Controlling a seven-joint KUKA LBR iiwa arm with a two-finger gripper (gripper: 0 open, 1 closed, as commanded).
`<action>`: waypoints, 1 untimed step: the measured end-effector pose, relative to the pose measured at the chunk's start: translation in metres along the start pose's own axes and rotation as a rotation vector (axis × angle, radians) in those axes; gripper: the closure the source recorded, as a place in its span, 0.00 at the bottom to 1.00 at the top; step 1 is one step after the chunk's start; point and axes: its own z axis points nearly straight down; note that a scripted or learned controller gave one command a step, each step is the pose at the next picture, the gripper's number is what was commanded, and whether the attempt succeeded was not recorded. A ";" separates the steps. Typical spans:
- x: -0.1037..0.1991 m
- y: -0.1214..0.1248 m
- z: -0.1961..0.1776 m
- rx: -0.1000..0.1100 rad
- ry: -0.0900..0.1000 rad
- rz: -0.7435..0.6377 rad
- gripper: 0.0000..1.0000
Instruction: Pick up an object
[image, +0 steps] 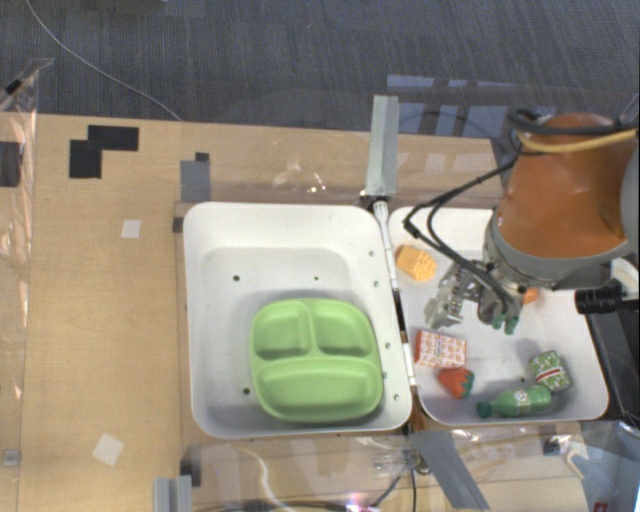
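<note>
Arm in from right, over right bin. Gripper above bin's middle, nothing visible between fingers; open or closed cannot tell. Right bin: yellow block near top left, red-white packet below gripper, red strawberry touching packet's lower edge, green bottle lying near front, green can just beside bottle. Left bin: green tray, 3 compartments.

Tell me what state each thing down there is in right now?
Green divided plate: flat in the left bin.
Green bottle: lying on its side in the right bin.
Red-and-white packet: lying flat.
Gripper: hovering above the right bin, holding nothing.
</note>
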 end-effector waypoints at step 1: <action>0.019 0.020 0.020 -0.001 0.003 -0.519 1.00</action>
